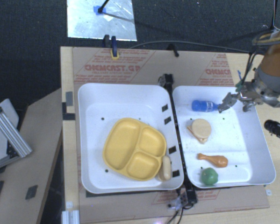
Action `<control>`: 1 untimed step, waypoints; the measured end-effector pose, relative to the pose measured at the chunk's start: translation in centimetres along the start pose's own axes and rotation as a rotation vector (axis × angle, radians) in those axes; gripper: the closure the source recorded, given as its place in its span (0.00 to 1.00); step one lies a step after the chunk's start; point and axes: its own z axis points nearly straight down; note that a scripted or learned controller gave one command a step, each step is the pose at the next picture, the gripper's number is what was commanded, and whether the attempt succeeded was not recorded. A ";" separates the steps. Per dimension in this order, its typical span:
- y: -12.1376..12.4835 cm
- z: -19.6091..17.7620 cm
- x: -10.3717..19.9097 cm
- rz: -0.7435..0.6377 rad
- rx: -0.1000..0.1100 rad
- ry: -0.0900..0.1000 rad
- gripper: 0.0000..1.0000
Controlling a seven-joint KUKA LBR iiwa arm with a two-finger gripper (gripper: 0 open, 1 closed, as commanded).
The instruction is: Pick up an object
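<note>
My gripper (236,104) hangs over the far right part of the right bin (260,149), open, with nothing between its fingers. Its left finger tip is just right of a blue bottle (203,106) lying on its side. Nearer the front lie a tan sandwich (200,129), an orange-brown drumstick (214,160) and a green ball (208,176). The left bin (90,125) holds a yellow divided plate (134,148) with a pale bread roll (165,167) against its right edge.
The divider (176,139) between the bins carries black clips. The grey arm with its orange band (276,55) comes in from the right. A metal frame (6,129) stands at the left edge and a foil sheet (101,13) lies beyond the bench.
</note>
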 end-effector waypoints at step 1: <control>0.3 -0.8 0.0 -0.003 -0.012 -0.002 0.00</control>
